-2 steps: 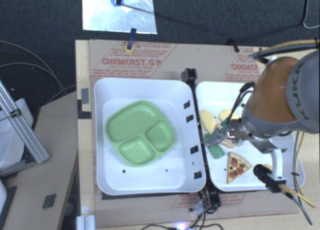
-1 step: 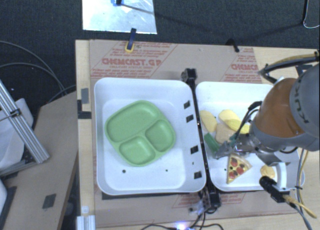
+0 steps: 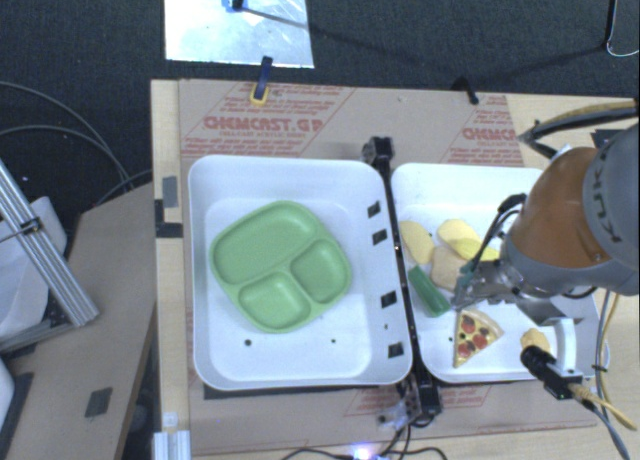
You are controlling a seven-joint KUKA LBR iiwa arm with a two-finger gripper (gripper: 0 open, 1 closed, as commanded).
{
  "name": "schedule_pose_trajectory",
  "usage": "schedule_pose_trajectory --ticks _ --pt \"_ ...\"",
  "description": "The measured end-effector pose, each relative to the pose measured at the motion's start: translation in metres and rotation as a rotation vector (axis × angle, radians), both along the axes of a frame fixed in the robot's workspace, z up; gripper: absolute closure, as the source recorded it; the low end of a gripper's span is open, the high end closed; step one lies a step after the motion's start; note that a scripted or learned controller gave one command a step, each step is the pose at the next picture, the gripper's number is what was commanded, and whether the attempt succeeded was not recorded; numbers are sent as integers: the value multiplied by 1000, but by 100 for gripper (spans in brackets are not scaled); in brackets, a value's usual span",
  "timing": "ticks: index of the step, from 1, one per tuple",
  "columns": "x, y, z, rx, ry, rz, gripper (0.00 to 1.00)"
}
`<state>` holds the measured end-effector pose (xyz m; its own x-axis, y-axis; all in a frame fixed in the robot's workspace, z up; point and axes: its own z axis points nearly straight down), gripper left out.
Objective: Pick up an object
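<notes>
Toys fill the right-hand shallow white bin (image 3: 430,180), and any of them would serve as the object to lift. We see a small plastic pizza slice with red dots (image 3: 474,336) lying flat near the bin's front, a slim green stick-shaped piece (image 3: 429,291) just left of the arm's tip, and a cluster of pale yellow rounded food pieces (image 3: 441,244) behind it, touching one another. A small yellow lump (image 3: 534,339) sits right of the slice.

We judge all of these light, hollow, rigid plastic, smooth and likely slippery. The pizza slice lies flat, so it would have to be pinched across its narrow width by its edges. The green stick offers an easier hold across its short axis at mid-length. The rounded yellow pieces may roll or squirt out unless taken across their widest part, and their crowding leaves little room to get beside them.

The gripper (image 3: 468,290) hangs low over the bin, between the green stick and the yellow pieces, just above the slice. Its tip is dark and blurred under the grey and orange arm (image 3: 560,223), so we cannot tell how the claw stands or whether it has anything. The arm also covers the bin's right part, and what lies beneath is hidden.

In the left white bin (image 3: 215,180) rests a green three-compartment plastic plate (image 3: 280,264).
</notes>
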<state>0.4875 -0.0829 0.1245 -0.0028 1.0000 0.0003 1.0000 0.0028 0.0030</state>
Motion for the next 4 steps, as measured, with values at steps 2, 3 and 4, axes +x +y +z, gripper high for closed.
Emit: schedule_pose_trajectory --ticks 2,3,4 --pt "-2 121 58 2 5 7 100" --pt "-1 109 60 0 2 -2 100" --pt "-1 192 60 3 2 10 100"
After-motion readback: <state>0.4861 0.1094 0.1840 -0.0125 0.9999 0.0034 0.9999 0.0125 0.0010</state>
